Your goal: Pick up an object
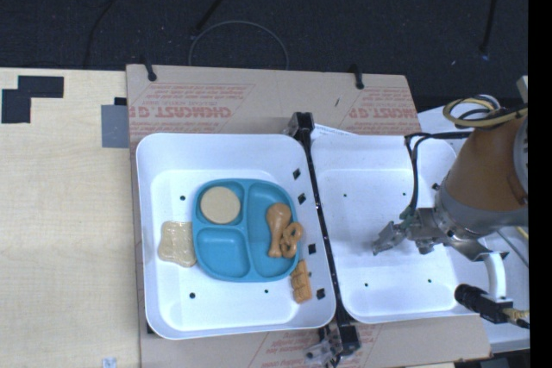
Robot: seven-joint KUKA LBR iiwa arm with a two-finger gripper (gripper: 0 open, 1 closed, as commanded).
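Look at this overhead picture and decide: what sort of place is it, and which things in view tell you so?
Most likely a robotics lab test bench, not a kitchen. A robot arm reaches over two white bins clipped onto cardboard, loose cables trail across the dark floor, and the blue tray holds what look like toy foods.

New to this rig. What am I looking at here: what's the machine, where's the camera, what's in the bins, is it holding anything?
One fixed camera looks down at a slant on a bench with two shallow white bins. The grey and orange shape at the right is a robot arm; its two-finger gripper sits over the right bin, and I see nothing between the fingers. The left bin holds a blue divided tray with a round tan cookie and a brown pretzel-like piece in its compartments. A pale toast-like piece lies beside the tray's left edge, and a small orange-brown piece lies at its lower right.
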